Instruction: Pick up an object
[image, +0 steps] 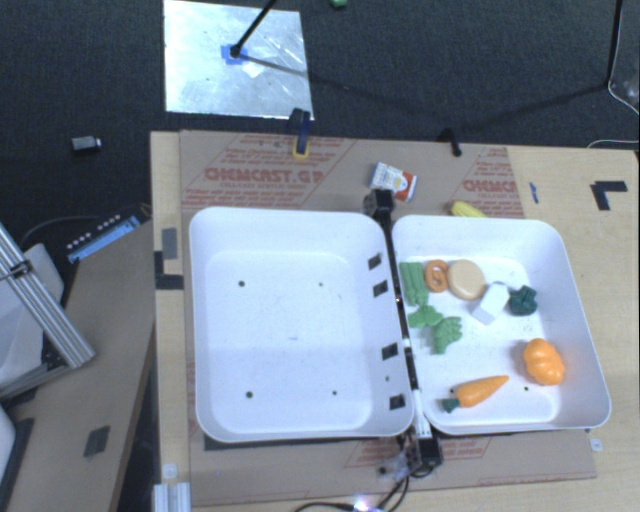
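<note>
Carrot (478, 390) lying loose in right bin (585, 350), near its front wall, apart from other toys. Probably light, stiff, slick plastic; best pinched across thick orange middle, away from tapered tip and green top. Gripper state: cannot tell.

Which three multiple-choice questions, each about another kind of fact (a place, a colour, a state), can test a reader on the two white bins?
1. Where does the orange toy carrot with the green top lie?
A. left bin
B. right bin
C. on the cardboard

2. What colour is the small block beside the round tan bun?
A. white
B. red
C. black

3. How does the carrot rest?
A. upright
B. flat on its side
C. atop the pumpkin

Answers: 1 B, it lies near the front wall of the right bin. 2 A, it is white. 3 B, it lies lengthwise on the bin floor.
</note>
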